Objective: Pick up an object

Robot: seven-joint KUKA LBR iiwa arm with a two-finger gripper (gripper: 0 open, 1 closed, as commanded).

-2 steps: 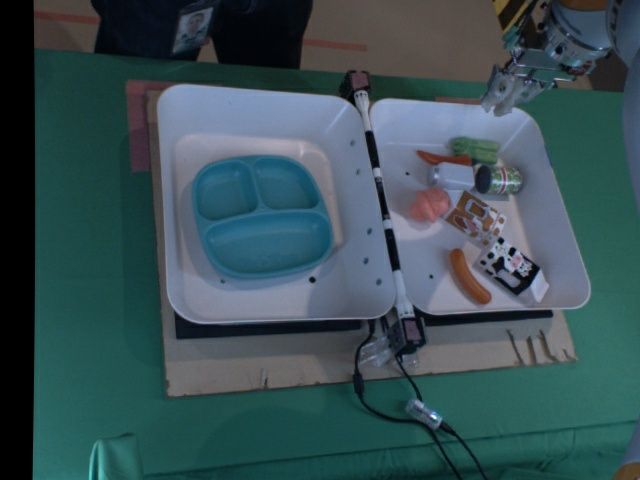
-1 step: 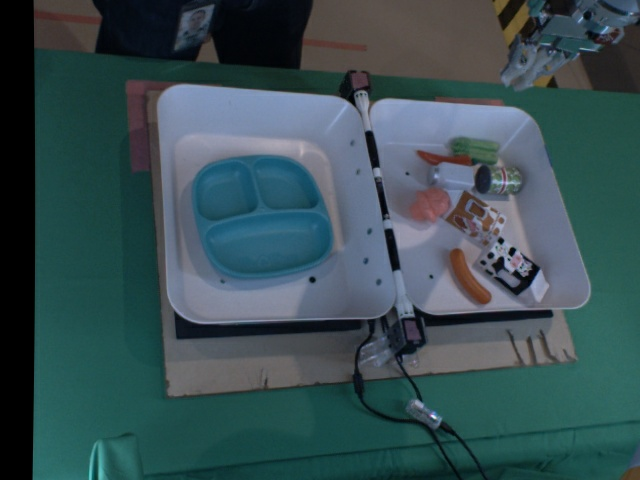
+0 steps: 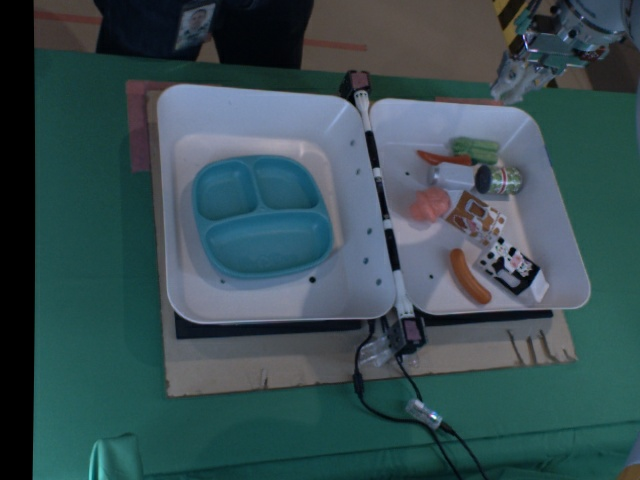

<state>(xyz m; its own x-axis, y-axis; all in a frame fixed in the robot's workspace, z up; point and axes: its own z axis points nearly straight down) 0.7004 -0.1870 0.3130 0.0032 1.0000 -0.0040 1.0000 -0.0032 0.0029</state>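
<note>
Pincer hovers over the right bin's far rim, grip unreadable from here. Can and sausage lie apart, room between.

Two white bins, one blue divided plate, seven small items below-left of the gripper, two of them cans

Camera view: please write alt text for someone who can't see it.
A gripper hangs above the far rim of the right bin, which holds a can, sausage, carrot and small cartons. The left bin holds a blue divided plate.
</note>
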